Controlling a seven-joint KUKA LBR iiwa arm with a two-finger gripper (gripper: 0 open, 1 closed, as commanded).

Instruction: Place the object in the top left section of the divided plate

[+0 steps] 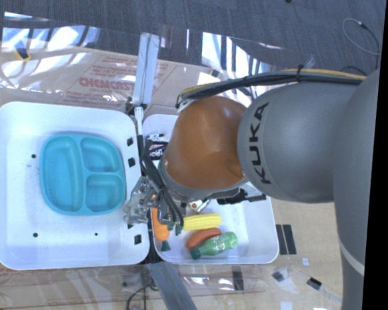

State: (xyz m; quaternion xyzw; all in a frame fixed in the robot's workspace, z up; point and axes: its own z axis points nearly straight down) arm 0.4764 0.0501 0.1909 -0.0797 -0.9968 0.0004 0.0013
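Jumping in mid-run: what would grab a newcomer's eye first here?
The big grey arm with its orange band looms over the right bin, where a corn cob, a carrot and other toy food lie. In the left bin sits the blue divided plate.

This is a robotics lab set up for testing, not a home or kitchen; a large grey industrial arm (302, 139) lettered KUKA, with an orange band (205, 145) and black cables (267, 80) running along it, reaches over a wooden worktop (306, 260) that carries two shallow white bins (12, 170) side by side. The goods are toys rather than food: a blue divided plate (82, 174) in one bin, plastic corn (202, 222) and other play vegetables in the other; clear plastic sheeting (67, 67) and a printed cardboard panel (106, 80) lie behind the bins, beside grey carpet (192, 7).
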